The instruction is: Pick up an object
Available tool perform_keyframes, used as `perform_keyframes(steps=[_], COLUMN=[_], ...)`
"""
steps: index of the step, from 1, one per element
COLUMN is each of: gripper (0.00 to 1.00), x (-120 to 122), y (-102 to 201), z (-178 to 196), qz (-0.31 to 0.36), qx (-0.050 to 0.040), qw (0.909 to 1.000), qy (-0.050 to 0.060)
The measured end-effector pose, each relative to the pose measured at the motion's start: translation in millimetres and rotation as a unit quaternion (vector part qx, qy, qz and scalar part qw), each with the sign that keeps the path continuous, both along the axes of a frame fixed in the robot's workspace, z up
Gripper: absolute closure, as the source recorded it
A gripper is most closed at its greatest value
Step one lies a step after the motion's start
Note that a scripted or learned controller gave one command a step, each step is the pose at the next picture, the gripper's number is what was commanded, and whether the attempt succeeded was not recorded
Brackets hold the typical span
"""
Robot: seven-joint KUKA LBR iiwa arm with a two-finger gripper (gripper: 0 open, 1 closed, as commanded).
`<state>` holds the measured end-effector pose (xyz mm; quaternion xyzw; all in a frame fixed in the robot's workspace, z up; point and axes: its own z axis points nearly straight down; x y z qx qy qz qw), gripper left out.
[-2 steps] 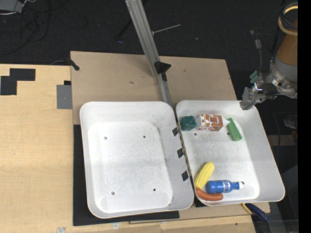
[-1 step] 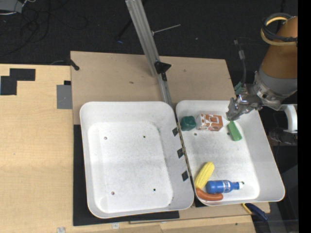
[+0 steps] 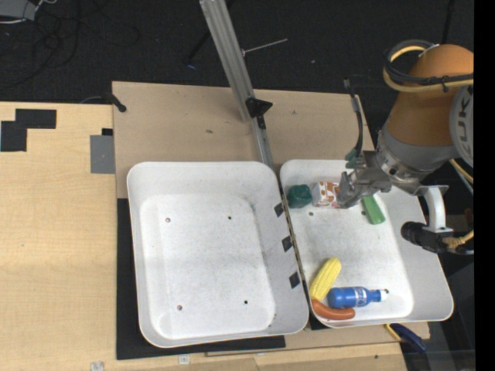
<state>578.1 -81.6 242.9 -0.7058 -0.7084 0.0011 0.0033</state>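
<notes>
The right bin [image 3: 387,253] holds several objects. At its back left lies a dark green block [image 3: 299,196], and beside it a small white and orange packet [image 3: 326,192]. A light green stick [image 3: 373,209] lies toward the back right. Near the front sit a yellow corn cob [image 3: 325,278], a blue bottle [image 3: 352,296] with a white cap and an orange-red piece [image 3: 332,312]. My gripper [image 3: 348,194] hangs low over the back of this bin, right next to the packet and just left of the green stick. Nothing shows between its fingers.
The left bin [image 3: 209,253] stands beside the right one, with black clips [image 3: 285,242] along the shared wall. A slanted metal rail [image 3: 236,68] rises behind the bins. The arm's orange band [image 3: 429,91] and grey body loom over the right bin's back right corner.
</notes>
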Motion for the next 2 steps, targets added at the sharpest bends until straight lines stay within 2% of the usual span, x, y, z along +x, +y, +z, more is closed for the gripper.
perform_keyframes(steps=[2], gripper=[1.00], x=[-51], y=[101], z=[-15], qz=[0.000], qx=[-0.0004], qw=[1.0000], qy=[0.000])
